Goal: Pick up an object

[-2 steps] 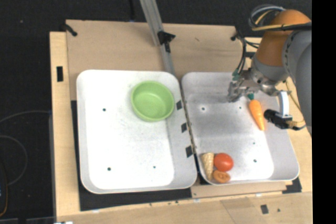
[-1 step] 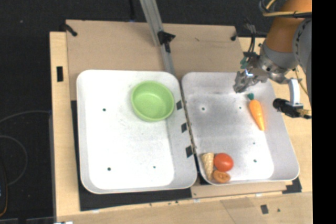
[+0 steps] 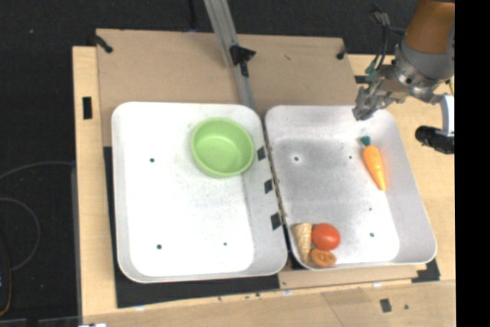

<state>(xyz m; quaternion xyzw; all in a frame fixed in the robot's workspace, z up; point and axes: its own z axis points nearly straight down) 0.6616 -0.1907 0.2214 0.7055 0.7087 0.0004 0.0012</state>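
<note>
The tabletop (image 3: 88, 165) is a light wood surface carrying a brown board and two shallow white bins side by side.

Left bin (image 3: 153, 241): holds one green bowl (image 3: 222, 148), standing upright in the upper right part of the bin, near the wall shared with the neighbouring bin.

A grey metal bar (image 3: 218, 11) slants down from the top edge and ends above the gap between the two bins.

Right bin (image 3: 329, 165): holds four items. A pale cone-shaped piece (image 3: 304, 237), a red tomato (image 3: 326, 236) and a small orange-brown piece (image 3: 322, 258) are clustered in the lower left corner, touching or just beside one another. An orange carrot (image 3: 374, 165) with a green top lies apart from them near the right wall, top end pointing up the frame.

The arm (image 3: 429, 27) enters from the right. Its gripper (image 3: 366, 105) hangs above the upper right corner of the right bin, just above the carrot's green end and apart from it. Nothing is visible between the jaws; whether they are released or clenched cannot be determined.
</note>
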